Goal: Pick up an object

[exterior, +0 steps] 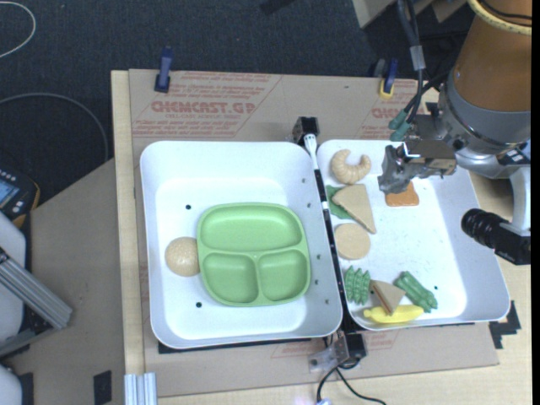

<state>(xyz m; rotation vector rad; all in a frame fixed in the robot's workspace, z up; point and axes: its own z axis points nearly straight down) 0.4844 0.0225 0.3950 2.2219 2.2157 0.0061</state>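
My gripper point(396, 180) hangs low over the back of the right bin point(472, 251), its dark fingers just above an orange waffle-like piece point(404, 197) that pokes out beneath them. Left of it lies a tan croissant point(348, 166). A beige wedge of bread point(358, 207) and a round cracker point(352, 242) rest nearer the divider, with a green leaf piece point(337, 207) beside them. Along the front edge sit a green ridged vegetable point(357, 285), a brown wedge point(386, 295), a yellow banana point(392, 315) and a green pod point(416, 291).
The left bin point(169, 175) holds a green divided plate point(253, 253) and a tan round bun point(181, 256) beside it. A black cylinder point(494, 230) juts in over the right bin's right side. Blue clamps point(164, 70) pin the cardboard at the back.
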